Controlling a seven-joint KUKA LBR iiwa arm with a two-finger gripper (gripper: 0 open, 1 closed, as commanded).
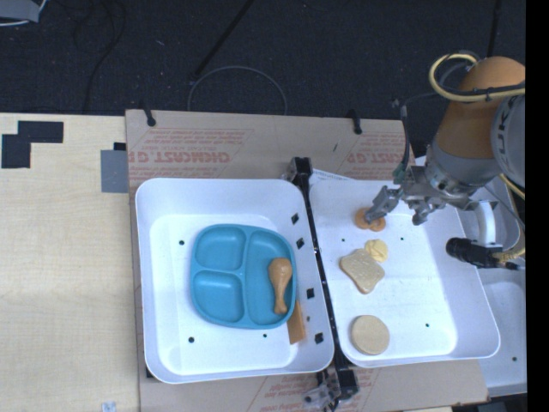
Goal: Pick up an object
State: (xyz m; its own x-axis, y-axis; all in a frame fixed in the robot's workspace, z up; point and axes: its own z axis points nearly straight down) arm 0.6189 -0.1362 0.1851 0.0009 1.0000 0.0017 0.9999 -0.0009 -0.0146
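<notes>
in the right bin (pixel 480 333), the small orange piece (pixel 370 222) is sitting at the far left, and the gripper (pixel 400 209) is hanging just right of it w/ fingers spread, nothing btwn them, left finger tip nearly touching the piece.

orange disc (pixel 371 222) | flat | right bin, far side | tool finger touching

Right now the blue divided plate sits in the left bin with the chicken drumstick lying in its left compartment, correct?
Not quite. The camera view shows the chicken drumstick in the right compartment of the blue divided plate, not the left. The plate does sit in the left bin.
</notes>
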